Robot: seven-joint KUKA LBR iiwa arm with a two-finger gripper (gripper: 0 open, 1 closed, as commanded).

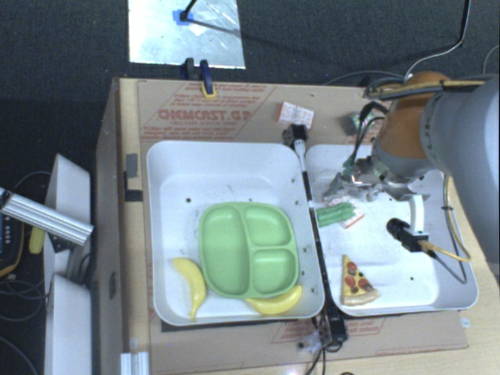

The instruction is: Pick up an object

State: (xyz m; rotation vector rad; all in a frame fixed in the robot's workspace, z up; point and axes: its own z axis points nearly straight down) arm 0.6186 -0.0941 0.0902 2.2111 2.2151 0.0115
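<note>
So your gripper (355, 184) hangs low at the right bin (453, 287) left wall, w/ the green item (337, 214) just below it, prob lined up for a grab; can't tell its state; pizza slice (357, 281) sits near the front-left corner

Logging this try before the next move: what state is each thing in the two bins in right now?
Green divided plastic plate: flat in left bin, nothing in its compartments.
Two yellow toy bananas: lying against plate's near edge.
Toy pizza slice: flat in right bin.
Green rectangular packet: lying by the divider, below the claw.
</note>
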